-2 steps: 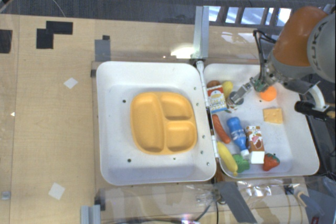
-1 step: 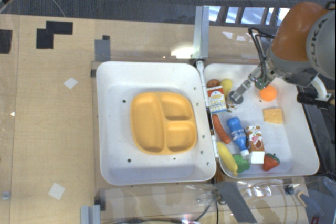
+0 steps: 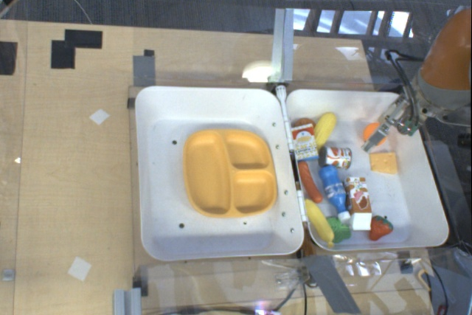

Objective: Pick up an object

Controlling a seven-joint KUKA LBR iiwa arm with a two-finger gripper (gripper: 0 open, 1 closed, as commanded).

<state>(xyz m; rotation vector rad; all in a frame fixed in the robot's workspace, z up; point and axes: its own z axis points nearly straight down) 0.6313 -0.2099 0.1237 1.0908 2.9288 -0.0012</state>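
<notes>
- Camera view: a pale wooden table (image 3: pixel 66 181) with black squares near its far left corner; dark carpet beyond; two shallow white bins side by side, the left bin (image 3: pixel 158 158) bearing a yellow divided tray (image 3: pixel 228 172), the right bin (image 3: pixel 424 181) bearing the small things.
- The tool (image 3: pixel 392 122) hangs over the far right part of the right bin, below the orange band of the arm (image 3: pixel 450 59); whether it is spread or pressed together I cannot tell; an orange piece (image 3: pixel 372 133) lies just beside its tip, contact unclear.
- A yellow cheese slice (image 3: pixel 383 162) lies near, just in front of the tool.
- Along the bin's left wall, packed close: a banana (image 3: pixel 324 127), a small can (image 3: pixel 338 156), a sausage (image 3: pixel 310 184), a blue bottle (image 3: pixel 333 189), a carton (image 3: pixel 358 201), a strawberry (image 3: pixel 380 228); all well apart from the tool.
</notes>
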